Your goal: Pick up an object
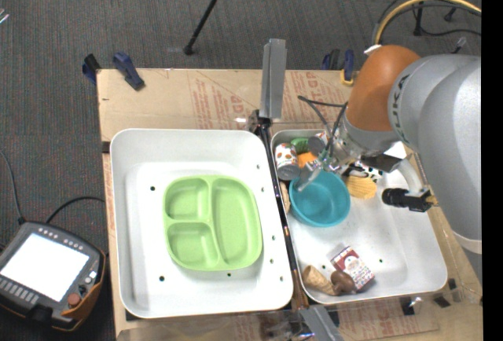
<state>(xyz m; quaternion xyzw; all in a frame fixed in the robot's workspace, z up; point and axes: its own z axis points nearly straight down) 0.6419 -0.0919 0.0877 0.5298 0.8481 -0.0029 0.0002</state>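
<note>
The arm (440, 135) reaches in from the right of the frame and bends down over the upper part of the right bin (409, 253); its hand (324, 163) sits low at the far rim of the blue bowl (320, 202), just beside the small cans (289, 160) crowded at the bin's upper left; whether the hand is wide or narrow I cannot tell, as the wrist hides it, and nothing shows clearly between its tips. The likeliest thing to pick is the blue bowl, lying in the middle of the right bin, with a yellow block (362, 187) touching its right side. To do this step well, I judge the hand should straddle the bowl's rim, one tip inside and one outside, and close firmly before lifting straight up; a slanted pull could drag the cans along. The red carton (352, 267) and brown lumps (330, 280) lie well apart at lower right; the green divided plate (212, 223) rests in the left bin (134, 237) on the desk (181, 100).
</note>
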